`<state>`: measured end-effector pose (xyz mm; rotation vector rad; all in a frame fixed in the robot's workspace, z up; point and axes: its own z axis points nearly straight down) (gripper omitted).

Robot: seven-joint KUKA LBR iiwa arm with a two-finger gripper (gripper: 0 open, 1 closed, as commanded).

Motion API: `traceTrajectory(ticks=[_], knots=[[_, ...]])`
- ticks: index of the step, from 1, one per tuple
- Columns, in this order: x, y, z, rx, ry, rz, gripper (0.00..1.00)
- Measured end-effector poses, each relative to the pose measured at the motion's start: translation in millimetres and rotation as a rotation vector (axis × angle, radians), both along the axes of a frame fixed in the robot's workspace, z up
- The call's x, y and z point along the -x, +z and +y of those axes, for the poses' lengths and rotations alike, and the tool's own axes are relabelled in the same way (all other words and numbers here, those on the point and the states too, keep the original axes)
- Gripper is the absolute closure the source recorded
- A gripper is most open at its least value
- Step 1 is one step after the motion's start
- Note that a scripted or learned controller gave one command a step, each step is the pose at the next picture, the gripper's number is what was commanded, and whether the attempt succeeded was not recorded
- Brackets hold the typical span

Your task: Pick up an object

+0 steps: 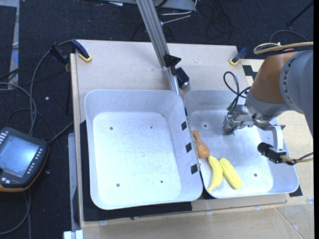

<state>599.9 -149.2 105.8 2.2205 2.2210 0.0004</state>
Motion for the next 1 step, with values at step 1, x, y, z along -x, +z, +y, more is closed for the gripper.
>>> traceTrajectory(ticks=[1], knots=[[2.8,42.8,-0.5,0.0,0.0,-0.003,1.0]])
